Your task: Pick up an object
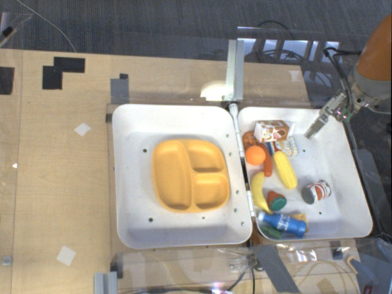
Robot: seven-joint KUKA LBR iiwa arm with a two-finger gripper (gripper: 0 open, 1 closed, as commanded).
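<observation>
The right bin (343, 164) holds several toy foods. A small printed carton (271, 130) lies near its far left corner, with an orange ball (256, 155) and a yellow corn cob (285, 169) just in front of it. A banana (259, 188), a red and green piece (277, 199), a blue can (282, 223) and a small red and white can (316, 191) lie nearer the front. My gripper (322, 119) hangs over the bin's far right part, to the right of the carton. It is open, with nothing between its fingers.
The left bin (135, 133) holds a yellow divided plate (190, 175). A metal post (235, 66) stands behind the wall between the bins. The arm comes in from the upper right, with cables behind it.
</observation>
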